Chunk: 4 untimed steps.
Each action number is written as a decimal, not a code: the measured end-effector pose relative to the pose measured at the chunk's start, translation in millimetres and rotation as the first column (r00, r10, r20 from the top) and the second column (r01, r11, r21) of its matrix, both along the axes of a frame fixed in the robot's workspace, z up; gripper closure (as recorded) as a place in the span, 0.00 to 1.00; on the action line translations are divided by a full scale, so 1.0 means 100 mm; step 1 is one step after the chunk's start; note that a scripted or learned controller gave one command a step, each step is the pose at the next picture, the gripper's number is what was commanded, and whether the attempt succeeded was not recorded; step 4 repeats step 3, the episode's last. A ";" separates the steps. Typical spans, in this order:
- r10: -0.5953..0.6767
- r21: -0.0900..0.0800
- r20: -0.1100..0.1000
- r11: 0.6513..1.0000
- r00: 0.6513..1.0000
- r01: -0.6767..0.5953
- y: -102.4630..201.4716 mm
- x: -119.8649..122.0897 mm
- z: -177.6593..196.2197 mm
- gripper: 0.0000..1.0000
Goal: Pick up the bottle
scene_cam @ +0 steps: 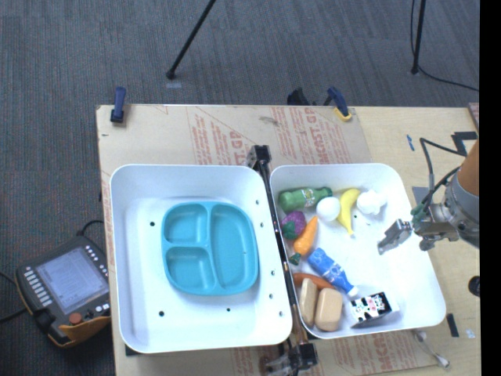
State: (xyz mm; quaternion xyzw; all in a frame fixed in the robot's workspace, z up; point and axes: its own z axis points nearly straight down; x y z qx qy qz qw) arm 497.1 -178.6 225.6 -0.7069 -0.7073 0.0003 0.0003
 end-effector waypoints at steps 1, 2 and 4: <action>-0.435 0.001 -0.005 0.900 0.900 0.435 0.36 -0.07 -1.39 0.00; -0.439 0.003 -0.008 0.899 0.898 0.439 0.36 -0.07 -1.29 1.00; -0.374 0.001 0.000 0.927 0.927 0.374 0.84 -0.21 0.34 1.00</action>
